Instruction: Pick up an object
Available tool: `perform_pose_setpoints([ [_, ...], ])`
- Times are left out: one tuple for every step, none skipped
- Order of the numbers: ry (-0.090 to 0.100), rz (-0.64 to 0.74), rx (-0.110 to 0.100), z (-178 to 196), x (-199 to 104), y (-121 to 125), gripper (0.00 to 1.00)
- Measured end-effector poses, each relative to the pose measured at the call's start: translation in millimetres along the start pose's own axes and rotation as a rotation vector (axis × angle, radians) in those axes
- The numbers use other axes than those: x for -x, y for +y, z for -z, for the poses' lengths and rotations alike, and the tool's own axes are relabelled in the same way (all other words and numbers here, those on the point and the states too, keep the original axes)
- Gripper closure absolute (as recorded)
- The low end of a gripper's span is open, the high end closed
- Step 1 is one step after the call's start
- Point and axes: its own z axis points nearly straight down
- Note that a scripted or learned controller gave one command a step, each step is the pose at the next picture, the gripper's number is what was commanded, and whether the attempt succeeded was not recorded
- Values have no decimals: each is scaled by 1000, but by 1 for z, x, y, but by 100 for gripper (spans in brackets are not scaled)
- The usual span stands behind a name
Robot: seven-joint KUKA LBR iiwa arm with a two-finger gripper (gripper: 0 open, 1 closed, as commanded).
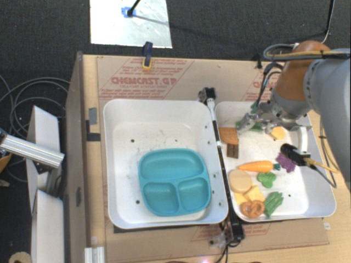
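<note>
The arm (329,84) is seen as a thick, rounded tube with a smooth pale grey shell, and a broad orange band (293,75) is wrapped around it above the wrist. Thin cables (272,51) in grey and black are looped over the orange part and are led down along its side toward the wrist. Below the band a darker grey metal wrist section (285,107) is fitted, and from it the claw (258,119) is made up of small silvery and dark parts, with a touch of green seen at its tip.
</note>
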Motion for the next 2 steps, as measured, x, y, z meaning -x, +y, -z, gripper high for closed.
perform_pose_setpoints([
  [3,-7,-8,-10,60,27,0],
  [4,-1,-8,-10,26,27,0],
])
